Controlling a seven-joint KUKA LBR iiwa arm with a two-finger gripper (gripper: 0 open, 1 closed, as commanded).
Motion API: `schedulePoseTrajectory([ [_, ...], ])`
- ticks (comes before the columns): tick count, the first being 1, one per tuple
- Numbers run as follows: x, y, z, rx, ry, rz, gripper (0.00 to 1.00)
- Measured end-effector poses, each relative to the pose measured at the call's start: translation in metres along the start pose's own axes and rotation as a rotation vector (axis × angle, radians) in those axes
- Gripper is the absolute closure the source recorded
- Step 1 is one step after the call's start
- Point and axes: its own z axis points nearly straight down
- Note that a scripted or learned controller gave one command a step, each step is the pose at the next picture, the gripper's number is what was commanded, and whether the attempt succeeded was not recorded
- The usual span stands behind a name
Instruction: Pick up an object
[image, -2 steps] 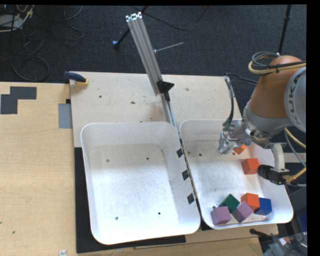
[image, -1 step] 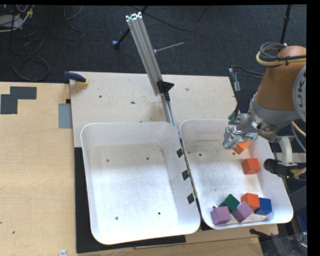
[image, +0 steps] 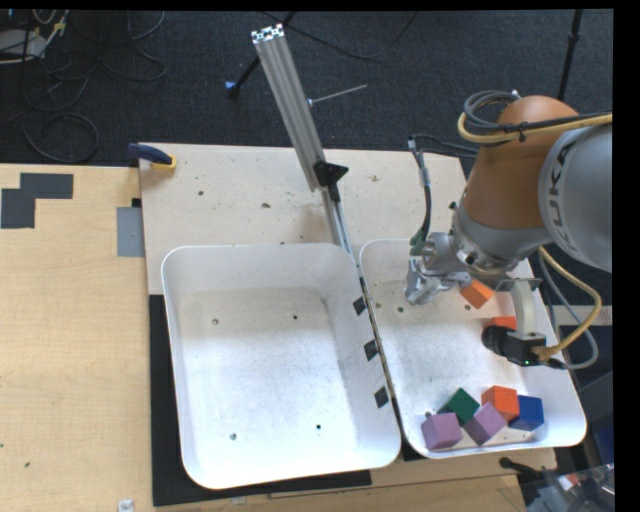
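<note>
Blocks are what the arm is after, and most of them sit bunched in the lower right corner of the right bin (image: 400, 345): a green block (image: 462, 404), an orange-red block (image: 503, 401), a blue block (image: 529, 412) and two purple blocks (image: 441, 430) (image: 485, 423), all touching or nearly so. Another orange block (image: 477, 293) shows higher up, just beside the gripper (image: 424, 288) on its right; from this angle it may be resting on the bin floor rather than held. The gripper hangs low over the upper part of the right bin, and I cannot tell whether its fingers are spread or pressed together. The arm (image: 520, 190) comes in from the right of the frame. The left bin (image: 180, 290) lies alongside, left of centre.
</note>
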Motion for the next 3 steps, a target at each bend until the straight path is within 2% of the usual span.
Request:
schedulePoseTrajectory([
  [1, 0.052, -0.004, -0.009, -0.002, 0.0, -0.001, 1.0],
  [2, 0.105, -0.011, 0.009, 0.002, -0.001, 0.001, 1.0],
  [3, 0.132, -0.016, -0.002, -0.002, -0.002, 0.002, 1.0],
])
